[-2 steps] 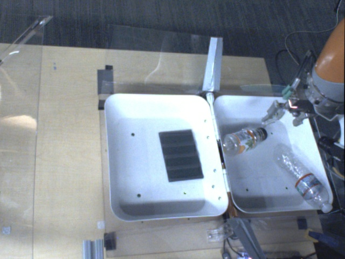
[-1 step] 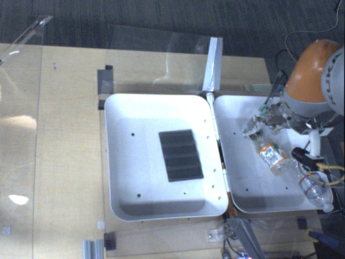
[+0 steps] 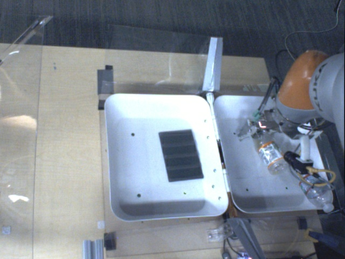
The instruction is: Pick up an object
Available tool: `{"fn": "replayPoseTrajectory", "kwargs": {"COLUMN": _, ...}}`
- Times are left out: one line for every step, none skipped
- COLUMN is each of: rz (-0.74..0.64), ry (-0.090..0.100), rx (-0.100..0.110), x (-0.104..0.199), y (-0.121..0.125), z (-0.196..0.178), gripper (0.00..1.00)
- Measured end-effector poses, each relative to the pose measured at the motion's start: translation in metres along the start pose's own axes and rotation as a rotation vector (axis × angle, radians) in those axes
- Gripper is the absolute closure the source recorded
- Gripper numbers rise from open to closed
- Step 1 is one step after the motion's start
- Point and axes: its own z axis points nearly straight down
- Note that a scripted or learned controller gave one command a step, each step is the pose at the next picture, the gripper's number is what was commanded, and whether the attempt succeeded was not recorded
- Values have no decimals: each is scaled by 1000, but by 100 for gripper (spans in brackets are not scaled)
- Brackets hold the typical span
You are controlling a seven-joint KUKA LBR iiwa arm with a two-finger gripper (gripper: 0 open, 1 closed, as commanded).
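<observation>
Gripper (image 3: 257,127) hovering in right bin (image 3: 237,193), just beside small clear bottle (image 3: 270,155); how far open, cannot tell. Bottle lying on its side, likely rolling; advising centring over its body and closing across the width.

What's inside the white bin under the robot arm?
A clear bottle with an orange label lies on the right bin's floor. A second clear thing lies near its lower right corner. The arm covers the bin's upper right part, so anything there is hidden.
</observation>
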Motion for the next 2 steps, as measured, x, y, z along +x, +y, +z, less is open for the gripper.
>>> {"fn": "replayPoseTrajectory", "kwargs": {"rz": -2, "ry": 0, "rx": -8, "x": 1, "y": 3, "z": -13, "gripper": 100}}
{"fn": "replayPoseTrajectory", "kwargs": {"rz": -78, "ry": 2, "rx": 4, "x": 64, "y": 37, "z": -98, "gripper": 100}}
